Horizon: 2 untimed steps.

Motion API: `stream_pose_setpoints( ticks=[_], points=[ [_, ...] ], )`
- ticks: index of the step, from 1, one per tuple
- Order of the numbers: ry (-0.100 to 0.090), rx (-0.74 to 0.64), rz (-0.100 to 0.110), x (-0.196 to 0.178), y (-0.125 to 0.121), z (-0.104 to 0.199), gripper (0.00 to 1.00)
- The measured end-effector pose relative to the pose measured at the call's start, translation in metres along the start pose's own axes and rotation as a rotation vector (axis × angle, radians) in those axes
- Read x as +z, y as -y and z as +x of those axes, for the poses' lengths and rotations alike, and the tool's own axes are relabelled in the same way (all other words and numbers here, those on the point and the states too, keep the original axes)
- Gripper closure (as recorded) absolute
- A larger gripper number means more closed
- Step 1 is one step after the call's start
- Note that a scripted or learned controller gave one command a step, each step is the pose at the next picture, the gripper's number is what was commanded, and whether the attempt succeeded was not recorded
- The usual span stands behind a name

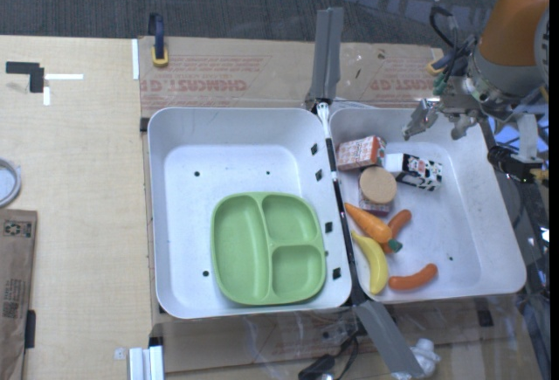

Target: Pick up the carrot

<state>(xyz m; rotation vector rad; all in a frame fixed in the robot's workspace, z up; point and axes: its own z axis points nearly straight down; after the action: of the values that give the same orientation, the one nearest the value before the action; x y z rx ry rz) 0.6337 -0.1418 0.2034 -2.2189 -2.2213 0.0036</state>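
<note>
carrot (pixel 368 222) in right bin (pixel 489 221), tray (pixel 266 248) in left bin (pixel 175 195)

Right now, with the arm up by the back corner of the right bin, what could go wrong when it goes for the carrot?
The carrot lies crowded against the banana, a sausage and a round brown disc, so the gripper might catch a neighbour instead. It also sits near the wall between the two bins, which a finger could strike. The carrot's tapered shape may let it slip.
</note>
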Motion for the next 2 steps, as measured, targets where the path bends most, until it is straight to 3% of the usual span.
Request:
stream_pose_setpoints(
  ticks=[1,2],
  points=[
    [0.0,0.14,0.001,0.043,0.065,0.023,0.0],
    [-0.001,-0.066,0.001,0.114,0.145,0.045,0.0]
  ],
)
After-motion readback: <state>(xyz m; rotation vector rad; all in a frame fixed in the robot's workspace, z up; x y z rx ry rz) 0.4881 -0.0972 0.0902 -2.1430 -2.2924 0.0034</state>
